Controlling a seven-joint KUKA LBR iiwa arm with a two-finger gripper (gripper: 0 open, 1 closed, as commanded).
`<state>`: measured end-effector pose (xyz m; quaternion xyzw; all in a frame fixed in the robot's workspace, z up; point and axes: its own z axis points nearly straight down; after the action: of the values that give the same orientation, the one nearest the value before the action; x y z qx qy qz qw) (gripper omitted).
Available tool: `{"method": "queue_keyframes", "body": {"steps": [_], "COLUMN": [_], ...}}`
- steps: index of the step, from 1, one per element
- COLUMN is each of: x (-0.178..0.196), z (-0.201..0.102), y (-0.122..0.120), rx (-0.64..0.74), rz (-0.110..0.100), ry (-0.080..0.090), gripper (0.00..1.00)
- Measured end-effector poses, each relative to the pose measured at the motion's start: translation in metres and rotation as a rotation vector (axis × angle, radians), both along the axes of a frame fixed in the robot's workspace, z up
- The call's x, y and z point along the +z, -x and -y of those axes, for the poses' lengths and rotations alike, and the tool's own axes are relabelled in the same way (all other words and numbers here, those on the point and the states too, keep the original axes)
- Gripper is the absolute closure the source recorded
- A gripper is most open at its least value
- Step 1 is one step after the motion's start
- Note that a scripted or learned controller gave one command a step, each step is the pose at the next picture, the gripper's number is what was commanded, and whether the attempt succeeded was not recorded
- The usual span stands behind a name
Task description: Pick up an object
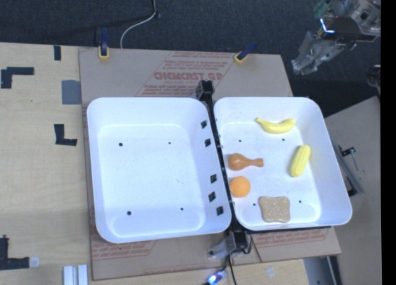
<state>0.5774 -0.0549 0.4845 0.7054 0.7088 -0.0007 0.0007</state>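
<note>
Well down and to the left of the gripper (pixel 307 59) lie the candidates, all in the right bin (pixel 322 117): a toy chicken drumstick (pixel 245 162) and an orange ball (pixel 239 187) farthest from it beside the divider, then a slice of toast (pixel 274 209), a banana (pixel 276 125) closest below it, and an ear of corn (pixel 299 160) almost straight beneath. The gripper hangs above the bench outside the bin's far right corner, carrying nothing; how wide it stands I cannot tell. Likely failures: the ball rolling off under a descending finger, the toast lying too flat to catch, or a finger striking the divider when reaching for the drumstick.
</note>
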Motion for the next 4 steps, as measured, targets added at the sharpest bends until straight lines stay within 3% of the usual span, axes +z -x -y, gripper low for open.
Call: {"method": "queue_keyframes", "body": {"steps": [4], "x": [0.040], "z": [-0.002], "y": [-0.001], "rx": [0.004], "rz": [-0.001], "ry": [0.003], "gripper": [1.00]}}
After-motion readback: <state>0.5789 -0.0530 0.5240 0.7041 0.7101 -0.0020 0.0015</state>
